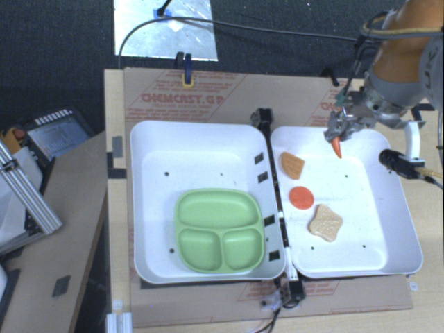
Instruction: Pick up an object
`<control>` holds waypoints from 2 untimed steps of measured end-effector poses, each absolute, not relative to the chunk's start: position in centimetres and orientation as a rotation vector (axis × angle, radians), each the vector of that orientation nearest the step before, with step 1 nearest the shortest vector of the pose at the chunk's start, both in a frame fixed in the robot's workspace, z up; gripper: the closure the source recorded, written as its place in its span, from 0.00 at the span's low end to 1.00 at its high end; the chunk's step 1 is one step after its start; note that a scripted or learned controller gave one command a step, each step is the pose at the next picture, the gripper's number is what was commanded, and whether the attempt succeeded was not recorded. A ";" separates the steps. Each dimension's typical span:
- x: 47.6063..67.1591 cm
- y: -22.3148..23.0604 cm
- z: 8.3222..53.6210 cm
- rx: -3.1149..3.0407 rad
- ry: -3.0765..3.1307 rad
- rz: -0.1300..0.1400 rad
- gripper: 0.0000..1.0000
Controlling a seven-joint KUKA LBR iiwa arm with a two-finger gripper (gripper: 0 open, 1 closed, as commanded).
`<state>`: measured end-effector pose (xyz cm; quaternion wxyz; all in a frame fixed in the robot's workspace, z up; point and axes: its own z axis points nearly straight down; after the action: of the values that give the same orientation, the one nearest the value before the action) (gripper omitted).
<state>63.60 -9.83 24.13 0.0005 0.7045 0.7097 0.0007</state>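
Observation:
My gripper hangs over the back of the right bin, shut on a small orange carrot-shaped piece that points down from between its fingers above the bin floor. Lower in that bin lie a tan-orange wedge, a red-orange disc and a pale toast slice. All three sit to the left of and nearer than the gripper.
The left bin holds a green three-compartment plate. A black clamp sits at the back where the bins meet. A black fitting juts over the right bin's right rim. Grey equipment stands left of the bench.

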 end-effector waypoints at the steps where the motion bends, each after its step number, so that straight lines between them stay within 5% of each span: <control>1: 60.9 -4.5 23.8 2.213 2.232 0.002 1.00; 2: 58.6 0.4 24.2 2.212 2.233 0.002 1.00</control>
<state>58.61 0.44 24.15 -0.0007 0.7039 0.7103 0.0005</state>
